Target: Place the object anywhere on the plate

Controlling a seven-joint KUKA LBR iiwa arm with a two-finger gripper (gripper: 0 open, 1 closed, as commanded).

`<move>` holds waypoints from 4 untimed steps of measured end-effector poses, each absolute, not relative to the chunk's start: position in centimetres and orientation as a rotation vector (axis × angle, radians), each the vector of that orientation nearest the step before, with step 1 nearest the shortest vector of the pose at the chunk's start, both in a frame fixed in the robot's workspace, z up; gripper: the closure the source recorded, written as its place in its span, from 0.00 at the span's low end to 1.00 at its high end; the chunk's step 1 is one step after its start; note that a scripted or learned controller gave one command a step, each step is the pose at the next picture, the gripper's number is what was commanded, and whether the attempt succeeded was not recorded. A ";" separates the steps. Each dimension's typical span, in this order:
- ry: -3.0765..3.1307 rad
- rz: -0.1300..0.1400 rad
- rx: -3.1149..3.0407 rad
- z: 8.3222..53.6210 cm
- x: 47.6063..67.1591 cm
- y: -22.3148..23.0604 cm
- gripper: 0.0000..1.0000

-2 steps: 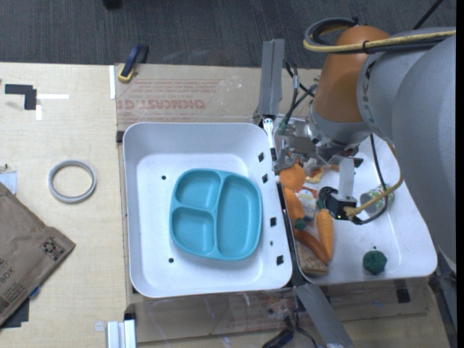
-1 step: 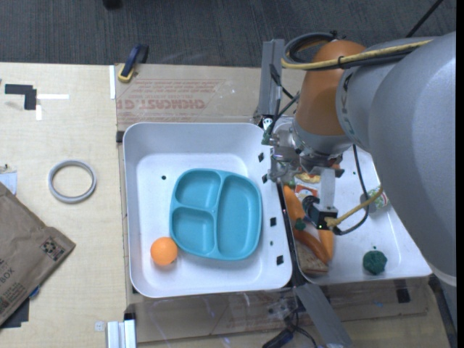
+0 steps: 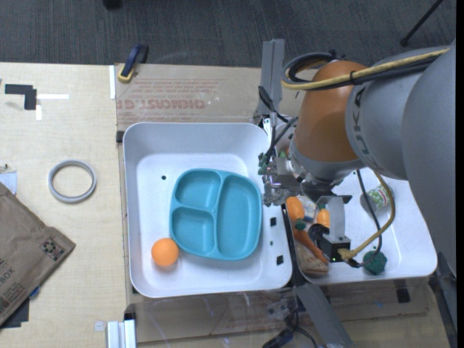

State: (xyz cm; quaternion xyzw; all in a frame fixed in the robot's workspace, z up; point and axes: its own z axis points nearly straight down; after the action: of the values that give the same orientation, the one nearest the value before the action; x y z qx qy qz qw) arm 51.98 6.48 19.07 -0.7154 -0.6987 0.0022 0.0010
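A blue three-compartment plate [image 3: 217, 214] lies in the middle of the left white bin [image 3: 141, 165]. An orange ball [image 3: 164, 252] rests on the bin floor just off the plate's lower left corner. My gripper [image 3: 304, 207] hangs under the orange band over the left side of the right bin [image 3: 413, 230], close to the wall between the two bins. Small orange pieces [image 3: 293, 208] lie right beside it, and the arm hides most of what sits under it. Nothing lies on the plate.
In the right bin, a brownish-orange item [image 3: 312, 256] lies at the near edge, a dark green lump [image 3: 375, 264] to its right, and a white and green item [image 3: 378, 196] farther back. A tape ring [image 3: 72, 180] and a brown box [image 3: 25, 256] sit on the bench at left.
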 end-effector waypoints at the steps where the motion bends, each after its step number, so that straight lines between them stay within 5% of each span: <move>1: -2.584 0.004 -1.782 19.1 47.8 4.1 1.00; 2: -2.765 0.002 -1.489 19.1 47.8 -0.3 1.00; 3: -3.075 0.000 -0.646 19.1 51.1 8.3 1.00; 4: -3.104 0.001 -0.476 19.1 47.8 7.6 1.00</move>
State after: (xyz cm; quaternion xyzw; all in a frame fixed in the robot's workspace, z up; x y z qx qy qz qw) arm 47.80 7.63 19.12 -0.1515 -0.9885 0.0002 0.0005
